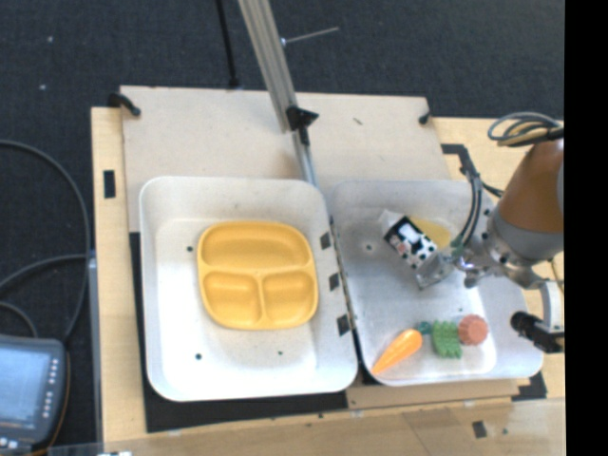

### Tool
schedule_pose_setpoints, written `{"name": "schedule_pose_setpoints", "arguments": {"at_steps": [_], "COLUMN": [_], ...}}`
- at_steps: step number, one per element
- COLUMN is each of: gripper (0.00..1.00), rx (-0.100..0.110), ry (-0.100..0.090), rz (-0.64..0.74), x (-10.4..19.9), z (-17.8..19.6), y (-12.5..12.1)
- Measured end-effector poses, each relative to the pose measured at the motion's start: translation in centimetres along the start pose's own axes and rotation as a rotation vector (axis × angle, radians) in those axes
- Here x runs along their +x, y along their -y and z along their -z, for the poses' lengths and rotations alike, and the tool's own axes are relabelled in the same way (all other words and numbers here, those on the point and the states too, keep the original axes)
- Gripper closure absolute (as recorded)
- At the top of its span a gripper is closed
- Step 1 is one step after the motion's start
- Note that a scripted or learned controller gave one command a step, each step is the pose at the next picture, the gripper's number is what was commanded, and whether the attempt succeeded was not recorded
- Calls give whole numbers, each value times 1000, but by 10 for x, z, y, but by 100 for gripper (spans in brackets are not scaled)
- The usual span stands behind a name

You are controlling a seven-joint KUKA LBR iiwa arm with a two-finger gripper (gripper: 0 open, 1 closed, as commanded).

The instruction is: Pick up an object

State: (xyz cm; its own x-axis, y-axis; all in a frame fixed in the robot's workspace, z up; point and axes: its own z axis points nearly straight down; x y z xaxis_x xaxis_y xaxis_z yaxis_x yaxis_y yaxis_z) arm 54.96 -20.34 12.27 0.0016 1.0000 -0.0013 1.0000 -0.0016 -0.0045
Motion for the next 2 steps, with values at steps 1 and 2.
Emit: {"name": "schedule_pose_setpoints", "arguments": {"at_steps": [1,2], "gripper": [100,100], "rx": [-9,-11], "ry": [0,1], "rz": [-4,5], "x": [0,7], "z": [15,64], "y": [-3,0]}}
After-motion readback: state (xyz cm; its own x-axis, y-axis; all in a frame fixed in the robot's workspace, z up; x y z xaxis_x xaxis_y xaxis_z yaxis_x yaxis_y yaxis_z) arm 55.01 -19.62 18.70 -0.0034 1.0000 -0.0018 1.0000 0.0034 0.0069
